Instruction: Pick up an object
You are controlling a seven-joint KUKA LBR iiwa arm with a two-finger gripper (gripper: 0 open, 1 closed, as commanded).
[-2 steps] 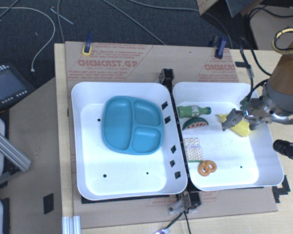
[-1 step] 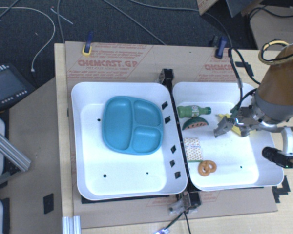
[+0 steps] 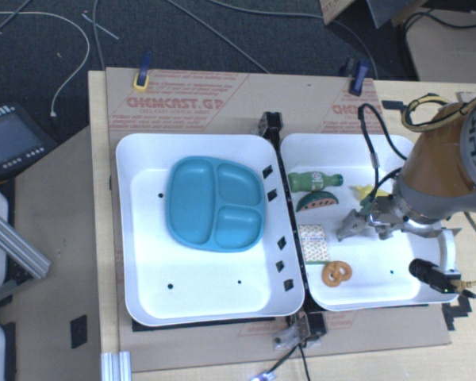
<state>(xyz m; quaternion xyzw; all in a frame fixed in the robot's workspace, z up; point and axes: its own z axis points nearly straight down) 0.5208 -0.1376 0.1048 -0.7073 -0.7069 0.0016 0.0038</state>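
Grey arm (image 3: 428,193), orange band

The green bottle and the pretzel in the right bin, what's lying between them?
In the camera view, between the green bottle and the pretzel lie a watermelon slice and a speckled square piece.

Bench (image 3: 222,101), 2 white bins (image 3: 143,236)

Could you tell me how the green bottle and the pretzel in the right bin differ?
The bottle is green and elongated, lying on its side; the pretzel is brown, small and looped, lying flat. The bottle lies at the bin's far side, the pretzel near its front edge. Both lie in the right bin, apart from the gripper.
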